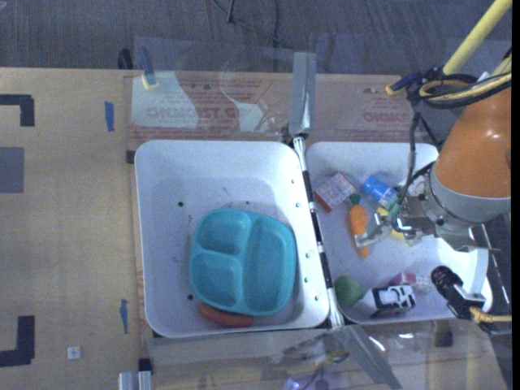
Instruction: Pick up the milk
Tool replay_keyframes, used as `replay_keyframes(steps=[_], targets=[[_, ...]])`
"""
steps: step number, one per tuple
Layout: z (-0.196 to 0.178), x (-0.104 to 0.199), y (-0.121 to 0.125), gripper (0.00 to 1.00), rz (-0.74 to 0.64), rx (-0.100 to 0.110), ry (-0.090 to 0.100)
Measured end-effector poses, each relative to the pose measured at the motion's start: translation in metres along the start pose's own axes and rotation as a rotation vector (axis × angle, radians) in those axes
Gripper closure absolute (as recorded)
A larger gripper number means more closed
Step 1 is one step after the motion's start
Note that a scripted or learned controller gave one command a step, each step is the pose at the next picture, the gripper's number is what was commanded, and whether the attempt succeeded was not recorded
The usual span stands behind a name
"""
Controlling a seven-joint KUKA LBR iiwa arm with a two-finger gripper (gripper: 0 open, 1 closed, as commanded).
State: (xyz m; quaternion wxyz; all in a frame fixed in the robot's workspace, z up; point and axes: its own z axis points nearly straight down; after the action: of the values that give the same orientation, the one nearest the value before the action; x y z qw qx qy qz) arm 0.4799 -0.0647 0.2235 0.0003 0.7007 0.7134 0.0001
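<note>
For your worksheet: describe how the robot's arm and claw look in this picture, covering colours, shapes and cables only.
The arm is a rounded orange band over a grey collar. Black and yellow cables loop above it. The claw is small and metallic grey, with bits of yellow and green on it.

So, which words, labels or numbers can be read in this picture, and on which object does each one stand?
Cardboard sheet behind the bins: reddish print, too blurred to read.
Pink carton in the right bin: print too small to read.
Black-and-white carton: label too small to read.
</note>
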Motion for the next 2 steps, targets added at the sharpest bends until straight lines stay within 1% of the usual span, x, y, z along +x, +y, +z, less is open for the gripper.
replay_keyframes(steps=[1,2], targets=[[-0.203,-0.035,0.0,0.0,-0.258,-0.002,-0.001],[-0.015,-0.044,-0.001,0.0,-0.12,0.0,0.0]])
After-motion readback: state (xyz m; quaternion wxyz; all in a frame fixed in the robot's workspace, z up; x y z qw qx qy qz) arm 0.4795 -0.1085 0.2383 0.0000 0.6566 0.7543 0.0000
